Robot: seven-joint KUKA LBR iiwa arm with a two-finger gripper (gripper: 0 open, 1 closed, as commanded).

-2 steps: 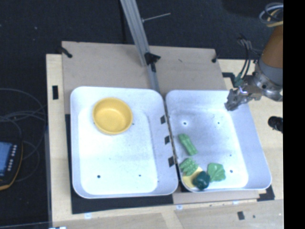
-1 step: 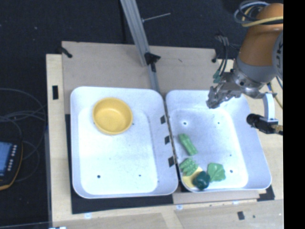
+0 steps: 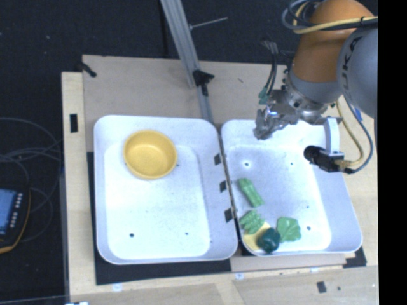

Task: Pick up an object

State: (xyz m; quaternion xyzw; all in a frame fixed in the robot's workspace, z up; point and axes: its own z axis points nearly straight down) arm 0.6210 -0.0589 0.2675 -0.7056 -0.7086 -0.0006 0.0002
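Observation:
My gripper (image 3: 264, 131) hangs over the far left corner of the right bin (image 3: 318, 170), well above the objects, and nothing shows between its fingers. Near that bin's left wall lies a long green piece (image 3: 250, 192). Further forward, a cluster sits at the front edge: a light green piece (image 3: 250, 221), another green piece (image 3: 289, 229), a dark green round object (image 3: 269, 239) and a yellow item (image 3: 255, 241) partly under them. A yellow bowl (image 3: 150, 154) stands in the left bin (image 3: 159, 221), near its far left.
A grey metal bar (image 3: 181, 37) slants from the top down to the gap between the bins. Black clips (image 3: 224, 186) sit along the divider between bins. A black cable part (image 3: 321, 157) hangs off the arm over the right bin.

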